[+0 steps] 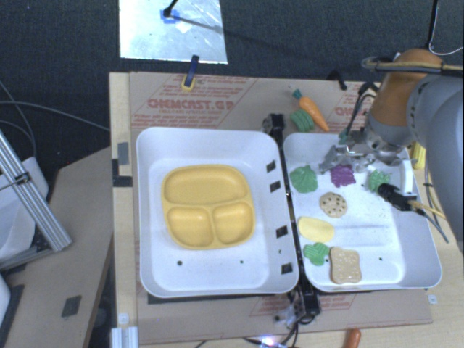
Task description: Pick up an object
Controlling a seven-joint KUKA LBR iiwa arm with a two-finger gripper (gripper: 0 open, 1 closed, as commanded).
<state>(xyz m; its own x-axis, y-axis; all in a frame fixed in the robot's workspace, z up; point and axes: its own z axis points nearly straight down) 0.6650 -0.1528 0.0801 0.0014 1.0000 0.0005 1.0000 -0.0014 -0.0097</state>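
Note:
My gripper [346, 158] hangs over the back of the right bin [417, 267], just above a purple toy [342, 175]. Around it in that bin lie a green leafy toy [304, 179], a chocolate-chip cookie [333, 204], a yellow piece [316, 228], a small green piece [316, 251], a slice of toast [345, 264] and another green piece [377, 180] to the gripper's right. Nothing is seen held in the gripper.
The left bin [152, 267] holds a yellow divided plate [208, 204]. A toy carrot [312, 109] and a green piece [301, 121] lie on the cardboard behind the right bin. A foil sheet [172, 20] lies farther back.

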